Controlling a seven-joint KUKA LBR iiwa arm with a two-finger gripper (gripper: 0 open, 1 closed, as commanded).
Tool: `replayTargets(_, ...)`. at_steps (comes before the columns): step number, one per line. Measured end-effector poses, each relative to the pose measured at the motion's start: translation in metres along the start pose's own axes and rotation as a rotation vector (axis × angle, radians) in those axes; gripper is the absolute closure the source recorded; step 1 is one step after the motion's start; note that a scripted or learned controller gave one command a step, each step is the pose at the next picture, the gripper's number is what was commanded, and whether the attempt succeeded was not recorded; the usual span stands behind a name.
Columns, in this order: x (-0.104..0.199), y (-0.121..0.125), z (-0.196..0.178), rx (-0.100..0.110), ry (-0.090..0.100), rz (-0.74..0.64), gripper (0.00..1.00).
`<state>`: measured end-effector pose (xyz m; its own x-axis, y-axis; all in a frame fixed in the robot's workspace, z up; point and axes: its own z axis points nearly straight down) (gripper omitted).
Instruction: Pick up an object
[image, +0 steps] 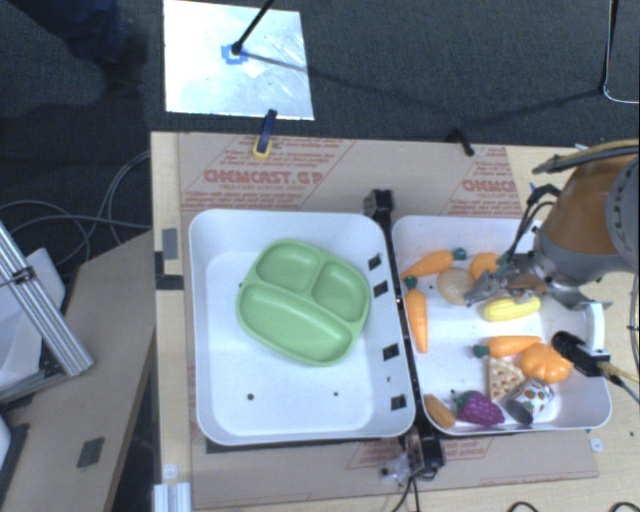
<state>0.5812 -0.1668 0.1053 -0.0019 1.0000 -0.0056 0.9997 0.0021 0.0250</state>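
The right bin (598, 408) holds several toy foods. My gripper (488, 290) hangs low over its upper middle, reaching in from the right. It is beside a beige round piece (453, 288) on its left and just above-left of a yellow piece (513, 308). An orange carrot (430, 264) and a small orange piece (484, 265) lie just behind the gripper. A second carrot (416, 320) lies lengthwise near the bin's left wall. I see nothing lifted off the bin floor.
Nearer the front lie a third carrot (508, 346), an orange pepper (548, 364), a pizza slice (503, 378) and purple grapes (480, 408). The left bin (215, 400) bears a green divided plate (303, 300). A black divider (395, 300) runs between the bins.
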Motion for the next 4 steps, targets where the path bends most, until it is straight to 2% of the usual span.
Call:
replayTargets(1,-0.003,0.002,-0.011,-0.009,-0.008,0.001,1.00)
replayTargets(2,0.002,0.002,-0.074,0.018,0.004,-0.003,1.00)
replayTargets(3,0.001,0.004,-0.122,0.020,0.004,-0.003,1.00)
replayTargets(4,0.052,-0.023,-0.115,0.026,0.007,-0.006,1.00)
